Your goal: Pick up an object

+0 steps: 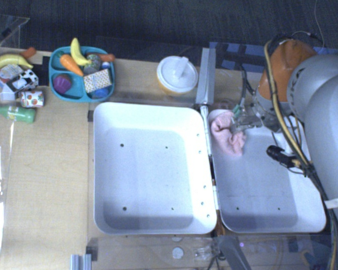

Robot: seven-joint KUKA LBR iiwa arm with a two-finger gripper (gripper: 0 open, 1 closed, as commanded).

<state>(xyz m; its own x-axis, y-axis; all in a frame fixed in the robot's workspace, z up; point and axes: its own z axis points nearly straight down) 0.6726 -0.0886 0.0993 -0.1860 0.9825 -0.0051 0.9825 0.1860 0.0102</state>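
A crumpled pink cloth (pixel 225 135) lies in the far left corner of the right bin (pixel 266 203), against the wall it shares with the left bin. My gripper (pixel 242 120) is down at the cloth's upper right edge and touches or overlaps it there. A bit of pink shows just above the gripper. The grey arm with its orange band (pixel 287 64) comes in from the upper right and hides the bin's far right part.
The left bin (pixel 150 170) stands beside the right one. Behind the bins are a white lidded bowl (pixel 177 74) and a blue tray (pixel 82 74) of toy food. Small toys and a banana (pixel 10 60) lie at the far left. Cables (pixel 285 156) hang over the right bin.
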